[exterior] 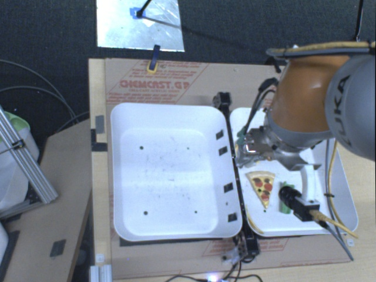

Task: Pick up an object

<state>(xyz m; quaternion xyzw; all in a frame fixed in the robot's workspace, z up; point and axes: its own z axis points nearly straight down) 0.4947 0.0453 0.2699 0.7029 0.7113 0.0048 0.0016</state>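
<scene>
A toy pizza slice (262,185), yellow with red dots, lies in the right bin (341,216) near its left wall. A small green thing (285,208) shows just right of the slice, partly hidden by the robot's parts. My gripper (251,147) hangs low over the right bin's left side, a little above the pizza slice in the view. A bit of green (241,137) peeks out at the gripper's left edge; what it is cannot be told. The grey and orange arm (311,93) covers the back of the right bin.
The left bin (170,175) stands beside the right one, its black-clipped wall (230,169) running between them. Both sit on a cardboard sheet (155,81). A metal plate (140,16) lies on the floor behind, and a frame (23,163) stands at the left.
</scene>
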